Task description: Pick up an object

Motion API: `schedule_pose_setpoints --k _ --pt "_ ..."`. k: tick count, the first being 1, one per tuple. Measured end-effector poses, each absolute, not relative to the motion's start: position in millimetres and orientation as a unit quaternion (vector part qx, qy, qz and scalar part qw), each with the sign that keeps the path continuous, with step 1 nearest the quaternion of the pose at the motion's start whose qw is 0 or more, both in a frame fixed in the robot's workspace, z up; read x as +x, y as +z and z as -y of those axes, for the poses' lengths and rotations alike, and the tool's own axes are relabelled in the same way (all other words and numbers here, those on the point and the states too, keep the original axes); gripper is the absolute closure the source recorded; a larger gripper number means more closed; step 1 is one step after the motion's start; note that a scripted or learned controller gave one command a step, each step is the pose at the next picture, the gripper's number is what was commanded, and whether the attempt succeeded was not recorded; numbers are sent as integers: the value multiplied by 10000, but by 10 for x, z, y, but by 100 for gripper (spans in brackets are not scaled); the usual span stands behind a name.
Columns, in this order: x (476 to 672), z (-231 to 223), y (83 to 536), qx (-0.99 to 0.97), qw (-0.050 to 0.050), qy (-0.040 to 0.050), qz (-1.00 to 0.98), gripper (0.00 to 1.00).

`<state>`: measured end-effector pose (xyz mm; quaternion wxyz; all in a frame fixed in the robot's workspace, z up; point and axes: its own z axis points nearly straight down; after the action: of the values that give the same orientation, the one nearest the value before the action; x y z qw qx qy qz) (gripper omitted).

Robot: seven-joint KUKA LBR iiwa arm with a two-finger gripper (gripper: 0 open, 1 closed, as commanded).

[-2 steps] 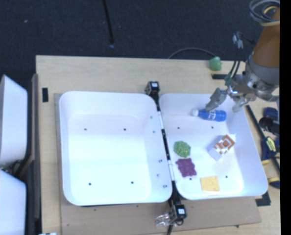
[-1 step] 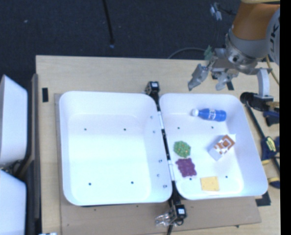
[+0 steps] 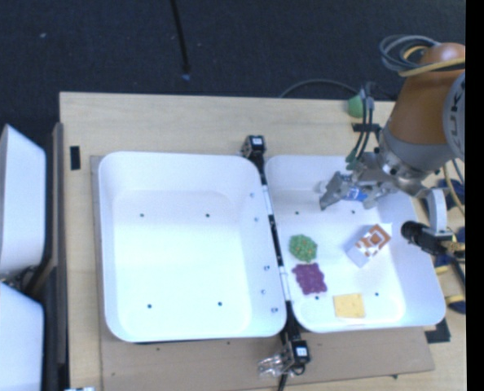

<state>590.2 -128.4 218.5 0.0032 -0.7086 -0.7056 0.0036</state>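
Approach step: gripper [image 3: 345, 191] hovers at 12 o'clock of right bin [image 3: 421, 304]; can't tell its state. Nearest pick, green object [image 3: 303, 247], lies at 7 o'clock of it; next needs descent over it.

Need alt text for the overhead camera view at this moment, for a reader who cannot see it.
A grey and orange robot arm reaches in from the right, its gripper over the upper part of the right white bin. Lower in that bin lie a green object, a purple object, a yellow block and a white and orange box. The left white bin sits alongside.
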Motion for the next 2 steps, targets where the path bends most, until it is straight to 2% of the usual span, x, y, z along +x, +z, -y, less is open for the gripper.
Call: schedule_pose_setpoints --k 1,2 --pt "5545 1044 965 -7071 45 29 7071 0" --pt "5624 1627 1013 -7083 -20 4 7059 0"
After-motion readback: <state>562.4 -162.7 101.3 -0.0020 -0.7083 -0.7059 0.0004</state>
